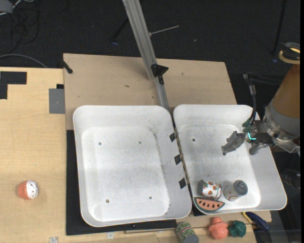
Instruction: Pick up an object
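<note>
Along the bottom edge, nearest the camera, a small cluster sits on the bench just outside the right bin [228, 116]: a dark green can [185, 232], a pink toy [218, 228] and a green ball [237, 229], close together, with a blue and yellow tool [254, 218] beside them.

Just inside the right bin's near rim lie three things. A watermelon slice [209, 204] lies flat, its long axis running left to right along the rim, curved rind toward the camera. Touching it from behind is a white cup with red spots [210, 190], and beside that a grey can [236, 189], which looks tipped toward the right.

The arm [289, 108] comes in from the right over the bin's far right side, its wrist bent so the gripper [236, 142] reaches leftward, over the bin's middle. Its dark fingers [230, 146] point left; nothing shows between them, and whether they are spread or pressed together cannot be told.

The left bin [121, 116] is bare white. Well off to the left, on the pale wooden table [20, 135], rests an orange and white ball [28, 190].
</note>
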`<state>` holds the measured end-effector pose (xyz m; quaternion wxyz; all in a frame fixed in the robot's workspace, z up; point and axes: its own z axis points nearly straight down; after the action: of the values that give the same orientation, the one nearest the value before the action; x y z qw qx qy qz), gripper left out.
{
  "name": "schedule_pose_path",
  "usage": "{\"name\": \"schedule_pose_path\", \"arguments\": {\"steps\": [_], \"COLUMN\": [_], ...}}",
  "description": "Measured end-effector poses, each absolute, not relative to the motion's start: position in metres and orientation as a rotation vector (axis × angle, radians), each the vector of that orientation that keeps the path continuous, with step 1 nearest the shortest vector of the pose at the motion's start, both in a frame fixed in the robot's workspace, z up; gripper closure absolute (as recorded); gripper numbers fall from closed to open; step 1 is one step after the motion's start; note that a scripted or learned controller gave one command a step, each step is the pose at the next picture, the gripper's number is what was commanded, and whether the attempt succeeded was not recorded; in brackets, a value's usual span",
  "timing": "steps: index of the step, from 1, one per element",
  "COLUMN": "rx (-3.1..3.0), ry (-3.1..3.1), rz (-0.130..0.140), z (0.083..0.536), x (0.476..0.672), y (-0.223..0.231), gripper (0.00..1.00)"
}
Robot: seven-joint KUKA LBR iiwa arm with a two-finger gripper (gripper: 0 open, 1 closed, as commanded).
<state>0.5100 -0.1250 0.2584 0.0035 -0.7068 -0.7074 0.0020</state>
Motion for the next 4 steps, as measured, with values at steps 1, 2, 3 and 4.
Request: {"name": "schedule_pose_path", "arguments": {"steps": [1,2,3,4], "rx": [-2.222,-2.217,-2.216,-2.216], "ry": [-2.217,-2.216,-2.215,-2.215], "rz": [0.002,0.007,0.008,0.007], "z": [0.260,0.216,0.153,0.103], "x": [0.511,0.513,0.517,0.506], "y": [-0.126,-0.126,-0.124,-0.124], "gripper": [0.00,0.00,0.00,0.00]}}
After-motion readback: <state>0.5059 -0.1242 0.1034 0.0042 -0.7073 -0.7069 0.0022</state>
